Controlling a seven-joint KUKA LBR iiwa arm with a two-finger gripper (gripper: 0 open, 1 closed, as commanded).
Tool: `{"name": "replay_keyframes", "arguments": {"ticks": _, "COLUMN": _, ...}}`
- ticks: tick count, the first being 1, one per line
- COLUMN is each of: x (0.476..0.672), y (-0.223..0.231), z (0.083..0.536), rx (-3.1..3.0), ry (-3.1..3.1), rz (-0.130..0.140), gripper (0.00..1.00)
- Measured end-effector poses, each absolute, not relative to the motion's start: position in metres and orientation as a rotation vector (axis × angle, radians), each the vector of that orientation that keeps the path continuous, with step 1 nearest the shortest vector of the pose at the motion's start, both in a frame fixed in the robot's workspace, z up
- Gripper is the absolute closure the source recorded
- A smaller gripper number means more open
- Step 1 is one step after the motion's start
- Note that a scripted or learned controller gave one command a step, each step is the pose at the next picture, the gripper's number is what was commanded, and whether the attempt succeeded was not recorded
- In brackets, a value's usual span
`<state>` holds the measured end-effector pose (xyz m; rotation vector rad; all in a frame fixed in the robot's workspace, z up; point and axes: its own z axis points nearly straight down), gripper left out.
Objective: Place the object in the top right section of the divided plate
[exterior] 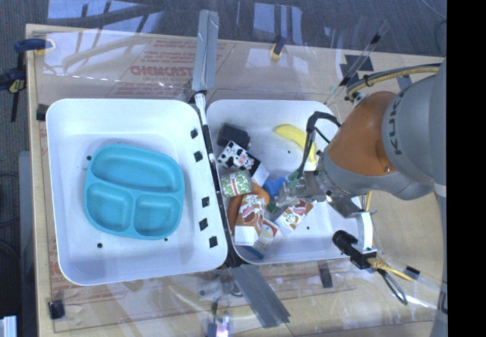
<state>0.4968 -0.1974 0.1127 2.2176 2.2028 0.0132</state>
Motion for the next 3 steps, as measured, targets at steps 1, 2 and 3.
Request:
{"name": "replay_keyframes", "arguments": {"ticks": 1, "x": 0.493, "y": -0.206, "z": 0.108, "rx": 2.271, "ry": 2.135, "rz": 0.038, "gripper": 1.00}}
{"name": "replay_keyframes", "arguments": {"ticks": 2, "x": 0.502, "y": -0.206, "z": 0.108, "rx": 2.150, "ry": 2.258, "rz": 0.025, "gripper": 1.00}}
{"name": "replay_keyframes", "arguments": {"ticks": 3, "x": 0.482, "y": -0.137, "z": 0.097, "rx": 2.203, "ry": 2.211, "rz": 0.008, "gripper": 1.00}}
